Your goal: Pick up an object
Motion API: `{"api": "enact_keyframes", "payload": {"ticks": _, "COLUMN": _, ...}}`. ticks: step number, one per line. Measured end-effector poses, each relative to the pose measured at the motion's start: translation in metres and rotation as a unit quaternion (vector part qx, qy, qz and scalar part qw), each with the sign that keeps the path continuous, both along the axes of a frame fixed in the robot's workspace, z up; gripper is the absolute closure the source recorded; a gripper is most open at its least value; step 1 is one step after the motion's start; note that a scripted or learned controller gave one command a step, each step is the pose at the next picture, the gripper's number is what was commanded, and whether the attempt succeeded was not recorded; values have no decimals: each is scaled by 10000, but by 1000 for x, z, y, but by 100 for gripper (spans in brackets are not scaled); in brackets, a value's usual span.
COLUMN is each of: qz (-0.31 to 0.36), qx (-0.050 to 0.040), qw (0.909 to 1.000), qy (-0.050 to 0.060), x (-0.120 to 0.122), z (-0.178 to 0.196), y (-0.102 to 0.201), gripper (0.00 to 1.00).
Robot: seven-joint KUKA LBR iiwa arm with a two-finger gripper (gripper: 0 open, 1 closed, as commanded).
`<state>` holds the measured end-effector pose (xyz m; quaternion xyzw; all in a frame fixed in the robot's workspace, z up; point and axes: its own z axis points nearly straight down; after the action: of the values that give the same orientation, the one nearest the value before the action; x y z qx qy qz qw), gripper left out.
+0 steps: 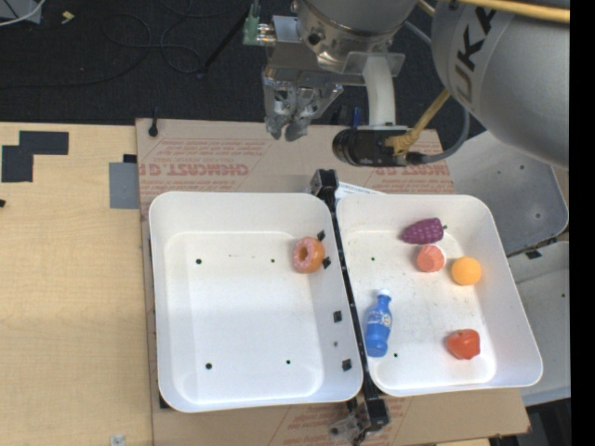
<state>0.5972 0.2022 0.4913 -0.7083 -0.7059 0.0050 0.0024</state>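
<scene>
Two shallow white bins sit side by side on the bench, the left bin [177,295] and the right bin [502,342], and the gripper [290,124] hangs above the cardboard sheet [214,161] beyond their far rims, well apart from everything in them. The fingers sit close together with nothing between them, though from this angle I cannot tell for certain whether they are fully together or slightly apart. Below the gripper and a little to its right, a pink frosted donut [308,255] lies in the left bin, just beside the black divider [339,277] that joins the two bins. Farther below and to the right, a small blue bottle [376,323] lies in the right bin near that same divider. Off to the gripper's right and lower, a purple bunch of grapes [423,230] rests near the far wall of the right bin, with a pinkish-red round fruit [429,259] just beside it and an orange [466,270] close to that. A red tomato-like fruit [464,344] sits apart from them, toward the near right corner. The arm [502,54] reaches in from the upper right.
</scene>
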Motion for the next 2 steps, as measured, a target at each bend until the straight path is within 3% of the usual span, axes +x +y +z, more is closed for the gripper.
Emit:
{"api": "enact_keyframes", "payload": {"ticks": 1, "qz": 45, "qx": 27, "qw": 10000, "qy": -51, "x": -30, "z": 49, "y": 43, "gripper": 100}}
{"api": "enact_keyframes", "payload": {"ticks": 2, "qz": 34, "qx": -8, "qw": 10000, "qy": 17, "x": -100, "z": -27, "y": 41, "gripper": 100}}
